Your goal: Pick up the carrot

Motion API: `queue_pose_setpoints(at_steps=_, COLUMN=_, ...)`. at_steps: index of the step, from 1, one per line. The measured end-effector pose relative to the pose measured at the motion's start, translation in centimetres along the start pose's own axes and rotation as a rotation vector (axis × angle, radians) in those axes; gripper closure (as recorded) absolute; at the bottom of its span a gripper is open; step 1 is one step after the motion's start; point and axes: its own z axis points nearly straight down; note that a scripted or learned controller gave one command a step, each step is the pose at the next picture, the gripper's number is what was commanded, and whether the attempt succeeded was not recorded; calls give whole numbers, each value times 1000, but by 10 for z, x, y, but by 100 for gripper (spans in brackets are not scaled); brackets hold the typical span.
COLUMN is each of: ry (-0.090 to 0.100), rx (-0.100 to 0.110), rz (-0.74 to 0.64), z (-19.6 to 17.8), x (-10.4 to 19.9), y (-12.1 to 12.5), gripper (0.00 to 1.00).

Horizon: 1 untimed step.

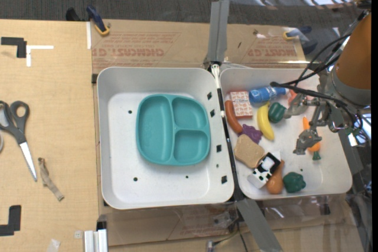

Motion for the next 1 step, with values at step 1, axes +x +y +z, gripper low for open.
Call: queue_pose_setpoints(at_steps=1, ry=-3, rx=1, rz=91, z=66, x=-63, y=-60, gripper=0)
